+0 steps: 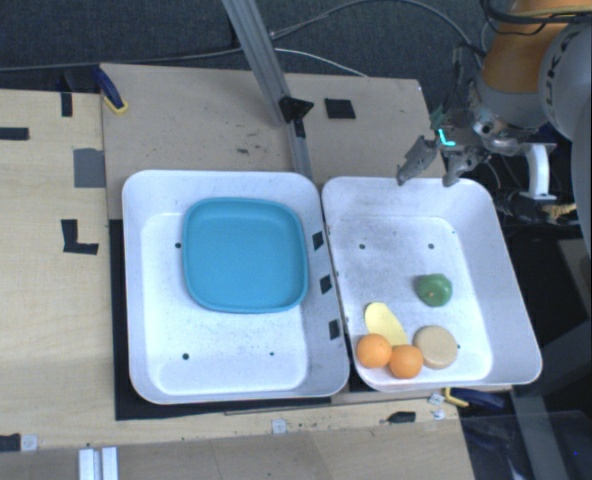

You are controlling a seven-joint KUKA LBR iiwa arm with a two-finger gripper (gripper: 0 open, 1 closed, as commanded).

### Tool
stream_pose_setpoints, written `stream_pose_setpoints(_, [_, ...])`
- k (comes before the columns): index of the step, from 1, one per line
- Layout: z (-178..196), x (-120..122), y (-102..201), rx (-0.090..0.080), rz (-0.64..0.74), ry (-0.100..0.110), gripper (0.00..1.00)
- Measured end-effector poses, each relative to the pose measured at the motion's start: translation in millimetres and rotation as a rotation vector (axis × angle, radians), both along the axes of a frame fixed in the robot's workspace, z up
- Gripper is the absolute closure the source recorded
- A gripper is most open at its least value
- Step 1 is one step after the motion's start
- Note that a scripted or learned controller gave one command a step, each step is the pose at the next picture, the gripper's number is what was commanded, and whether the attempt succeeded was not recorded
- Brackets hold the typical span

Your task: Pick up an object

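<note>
Five small things sit bunched in the near part of the right bin (476, 203), and any of them would do for the pick. Nearest the front wall are two orange balls (375, 351), touching each other, with a tan disc (436, 346) just beside the second ball (406, 361). Behind the first ball lies a pale yellow piece (384, 320), flat and slightly curved. A little farther back and off on its own sits a green ball (435, 289).

That green one looks the easiest target: it has bare floor all around it, so fingers could close across its middle from above without nudging a neighbour. All of these seem light, toy-like pieces, probably smooth and a bit slippery; the round ones may roll away if touched off-centre. The disc looks low, so it would need a grip on its rim.

To the left of the right bin, the other bin (151, 268) carries a blue plate (244, 255).

Farthest back, the gripper (430, 163) hangs above the far rim of the right bin, well apart from the cluster. Its two fingers are spread and nothing is between them.
</note>
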State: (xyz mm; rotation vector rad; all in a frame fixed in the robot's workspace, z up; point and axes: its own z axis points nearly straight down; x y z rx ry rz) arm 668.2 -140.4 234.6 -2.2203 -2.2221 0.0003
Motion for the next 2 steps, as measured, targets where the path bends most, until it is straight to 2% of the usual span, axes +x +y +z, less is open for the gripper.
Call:
stream_pose_setpoints(1, [0, 0, 0, 0.0, 0.0, 0.0, 0.0])
stream_pose_setpoints(2, [-62, 0, -5, 0.0, -0.001, 0.006, 0.0])
